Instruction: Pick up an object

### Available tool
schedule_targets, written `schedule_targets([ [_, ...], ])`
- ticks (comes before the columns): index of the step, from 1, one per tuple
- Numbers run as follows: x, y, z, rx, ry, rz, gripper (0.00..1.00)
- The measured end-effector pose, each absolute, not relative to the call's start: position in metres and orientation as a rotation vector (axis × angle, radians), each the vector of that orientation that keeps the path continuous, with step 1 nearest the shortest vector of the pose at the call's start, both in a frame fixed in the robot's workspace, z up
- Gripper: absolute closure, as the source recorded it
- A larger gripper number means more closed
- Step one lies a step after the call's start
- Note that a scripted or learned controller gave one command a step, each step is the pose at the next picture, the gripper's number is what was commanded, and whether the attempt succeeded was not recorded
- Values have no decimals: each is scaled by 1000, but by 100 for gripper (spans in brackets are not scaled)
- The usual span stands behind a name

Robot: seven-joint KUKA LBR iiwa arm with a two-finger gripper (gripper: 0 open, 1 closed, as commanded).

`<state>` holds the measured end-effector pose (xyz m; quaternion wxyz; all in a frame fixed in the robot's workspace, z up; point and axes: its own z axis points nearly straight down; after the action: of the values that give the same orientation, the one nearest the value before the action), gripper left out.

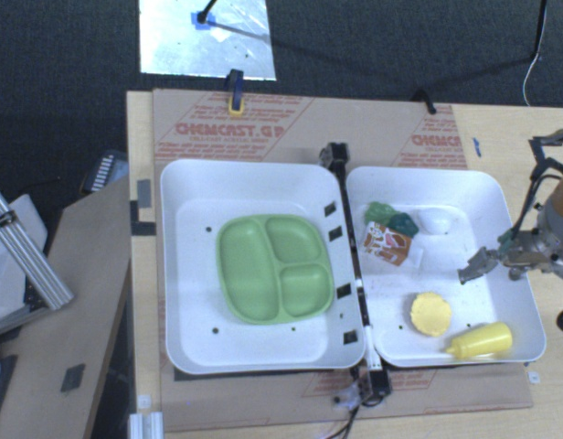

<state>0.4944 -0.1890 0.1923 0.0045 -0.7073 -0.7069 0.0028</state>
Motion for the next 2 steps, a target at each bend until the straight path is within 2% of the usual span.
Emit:
schedule_targets([
  [1, 497, -189, 198, -2219, -2226, -1, 0],
  [2, 498, -191, 135, -2218, -2220, 2, 0],
])
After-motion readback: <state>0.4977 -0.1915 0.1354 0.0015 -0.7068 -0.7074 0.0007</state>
